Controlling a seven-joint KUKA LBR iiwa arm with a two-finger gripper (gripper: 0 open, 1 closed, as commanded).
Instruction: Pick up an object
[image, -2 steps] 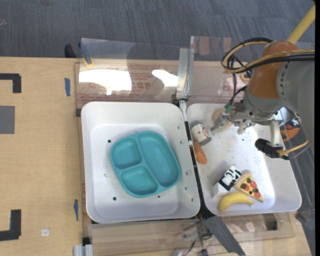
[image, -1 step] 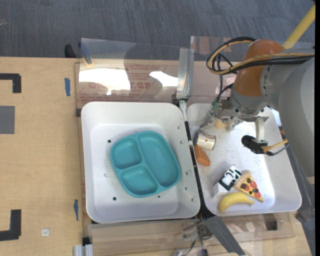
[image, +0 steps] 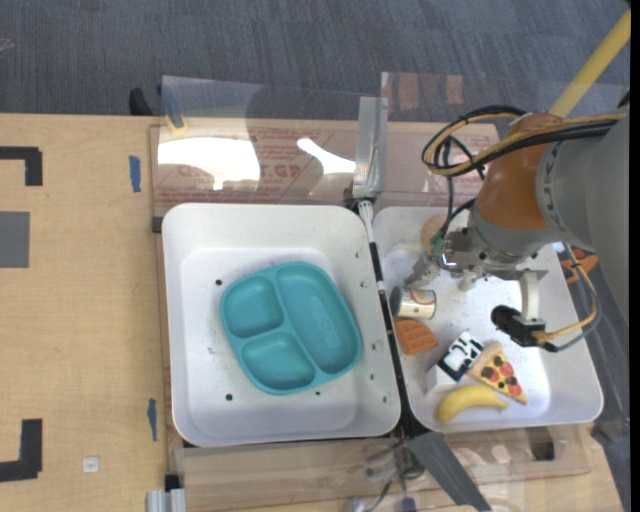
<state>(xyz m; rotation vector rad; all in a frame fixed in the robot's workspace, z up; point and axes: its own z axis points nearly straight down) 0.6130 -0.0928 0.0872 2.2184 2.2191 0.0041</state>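
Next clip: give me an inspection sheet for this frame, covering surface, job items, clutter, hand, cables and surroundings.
Surface: two shallow white bins side by side, left bin and right bin, on a wooden bench.
Job's things: right bin holds a banana, pizza slice toy, black-and-white item, orange piece and small cylinder.
Clutter: teal divided plate in the left bin.
Hand: hand low over the right bin's upper left area; finger state unclear.
Cables: black cable loops above the wrist; a black plug hangs over the bin.
Surroundings: grey carpet, clear panels behind the bins.
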